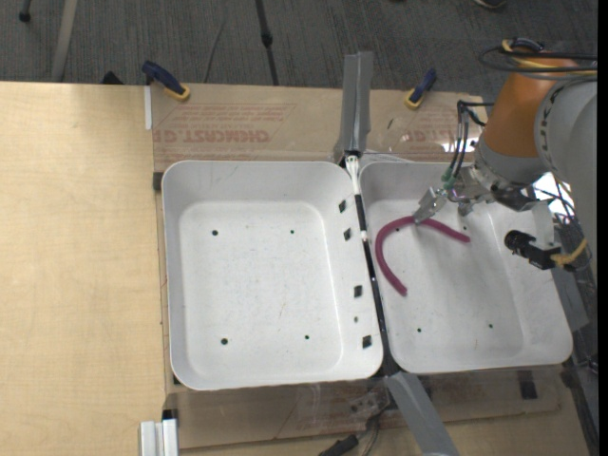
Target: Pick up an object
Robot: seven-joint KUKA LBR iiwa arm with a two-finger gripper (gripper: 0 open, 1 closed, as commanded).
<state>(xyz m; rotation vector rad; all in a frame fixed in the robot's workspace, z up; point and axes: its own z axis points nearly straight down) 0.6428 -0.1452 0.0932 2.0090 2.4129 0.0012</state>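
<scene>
A magenta bendy tube [388,255] lies curved like a hook on the floor of the right bin [494,340]. Its upper arm runs right to about the bin's middle. My gripper [444,205] hangs low over the back part of that bin, just behind the tube's upper arm. The fingers [428,207] stand apart, open, with nothing visibly between them. The grey arm with its orange band [518,112] comes in from the upper right.
The left bin [180,283] sits beside the right one, parted by a ridge with small black clips [361,245]. Blue-and-yellow clamps [166,79] hold cardboard at the back. A black cable fitting [532,247] hangs near the right bin's right side.
</scene>
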